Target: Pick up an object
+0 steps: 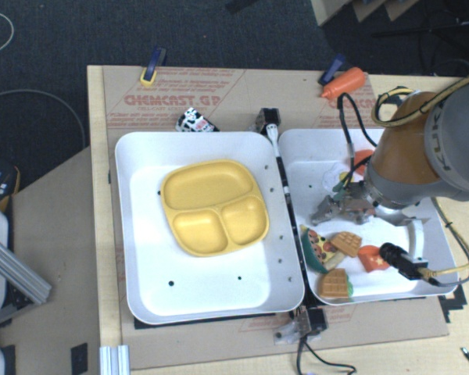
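2 white bins (133, 209); the hand (338, 207) hangs in the right one, grip state unclear.

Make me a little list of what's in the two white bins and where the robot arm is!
left bin: yellow tray with three sections
right bin: toy foods near the front, a waffle, a pizza slice, a red piece
arm: over the right bin
pincer: low in the right bin, behind the toy foods
outside bins: orange clamp at the bench's back edge
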Available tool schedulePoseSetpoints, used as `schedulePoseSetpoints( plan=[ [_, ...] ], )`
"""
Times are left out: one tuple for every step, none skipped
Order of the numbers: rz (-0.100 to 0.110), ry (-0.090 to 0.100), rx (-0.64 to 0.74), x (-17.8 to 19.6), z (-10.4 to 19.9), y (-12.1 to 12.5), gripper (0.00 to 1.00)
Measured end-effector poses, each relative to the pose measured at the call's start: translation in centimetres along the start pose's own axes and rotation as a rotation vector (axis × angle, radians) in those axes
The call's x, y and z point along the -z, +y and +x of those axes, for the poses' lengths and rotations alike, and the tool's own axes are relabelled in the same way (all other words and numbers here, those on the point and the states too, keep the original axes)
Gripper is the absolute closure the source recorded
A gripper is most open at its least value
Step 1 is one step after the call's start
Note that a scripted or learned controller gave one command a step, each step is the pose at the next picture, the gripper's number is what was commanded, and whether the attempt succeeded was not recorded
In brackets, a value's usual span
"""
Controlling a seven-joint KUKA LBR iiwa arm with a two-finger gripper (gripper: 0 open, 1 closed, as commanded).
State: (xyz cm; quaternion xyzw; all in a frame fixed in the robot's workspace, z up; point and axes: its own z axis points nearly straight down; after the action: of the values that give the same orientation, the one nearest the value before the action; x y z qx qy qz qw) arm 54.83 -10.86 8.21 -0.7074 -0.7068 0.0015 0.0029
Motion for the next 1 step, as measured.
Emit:
schedulePoseSetpoints(
  plan=[
    [-0.006,-0.001,-0.001,1.29,-0.02,0.11,1.00]
  ],
)
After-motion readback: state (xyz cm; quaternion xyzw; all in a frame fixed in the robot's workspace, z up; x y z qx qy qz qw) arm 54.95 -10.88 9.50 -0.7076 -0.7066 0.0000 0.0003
